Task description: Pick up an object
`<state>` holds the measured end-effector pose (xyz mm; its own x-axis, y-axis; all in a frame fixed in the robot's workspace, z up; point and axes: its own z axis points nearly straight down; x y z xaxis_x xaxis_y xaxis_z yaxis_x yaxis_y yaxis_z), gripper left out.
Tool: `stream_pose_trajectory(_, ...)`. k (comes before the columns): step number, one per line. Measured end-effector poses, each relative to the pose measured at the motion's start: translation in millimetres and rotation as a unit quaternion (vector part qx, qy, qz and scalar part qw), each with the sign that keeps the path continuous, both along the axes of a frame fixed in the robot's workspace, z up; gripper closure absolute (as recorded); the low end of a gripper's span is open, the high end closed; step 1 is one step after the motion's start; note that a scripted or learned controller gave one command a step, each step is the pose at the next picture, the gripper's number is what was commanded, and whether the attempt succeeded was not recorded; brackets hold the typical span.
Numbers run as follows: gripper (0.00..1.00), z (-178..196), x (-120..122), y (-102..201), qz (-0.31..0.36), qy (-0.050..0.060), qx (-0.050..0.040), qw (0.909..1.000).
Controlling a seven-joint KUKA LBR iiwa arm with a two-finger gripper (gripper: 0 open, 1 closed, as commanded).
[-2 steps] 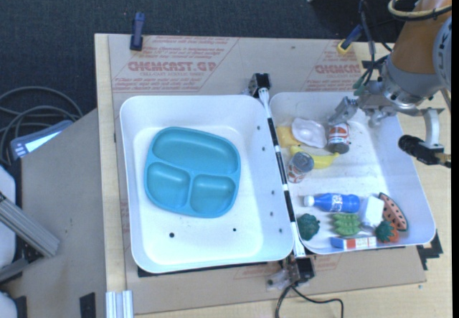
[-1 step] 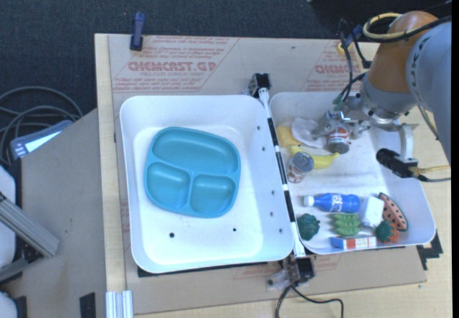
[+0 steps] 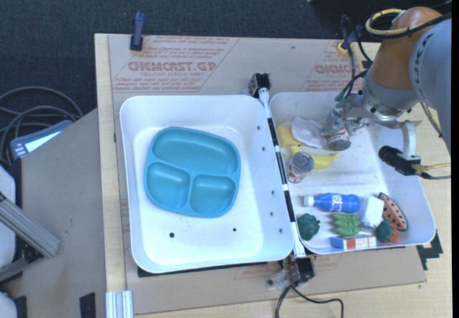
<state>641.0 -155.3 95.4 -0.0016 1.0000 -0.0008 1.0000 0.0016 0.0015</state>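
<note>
The right bin point(image 3: 414, 198) holds several small objects. My gripper point(image 3: 336, 134) hangs low over that bin's far half, right beside a crumpled white object point(image 3: 307, 131) that lies on a yellow banana point(image 3: 287, 138). A small reddish-silver thing sits directly under the gripper; whether it is held cannot be made out. A silver can point(image 3: 301, 164) lies just in front of the banana. Nearer the front edge are a blue bottle point(image 3: 337, 202), a dark green broccoli piece point(image 3: 308, 225), a lighter green toy point(image 3: 347, 223) and a watermelon slice point(image 3: 393, 212).
The left bin point(image 3: 133, 166) contains a blue divided plate point(image 3: 192, 171). A white block point(image 3: 374, 209) and a small white-and-red tube point(image 3: 353, 242) lie at the right bin's front. The arm point(image 3: 394, 65) reaches in from the upper right.
</note>
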Motion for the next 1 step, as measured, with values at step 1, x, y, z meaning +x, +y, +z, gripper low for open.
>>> stream_pose_trajectory(1, 1.0, 59.2, 26.1, 44.8, 0.0, 0.0, 0.0002, 1.0)
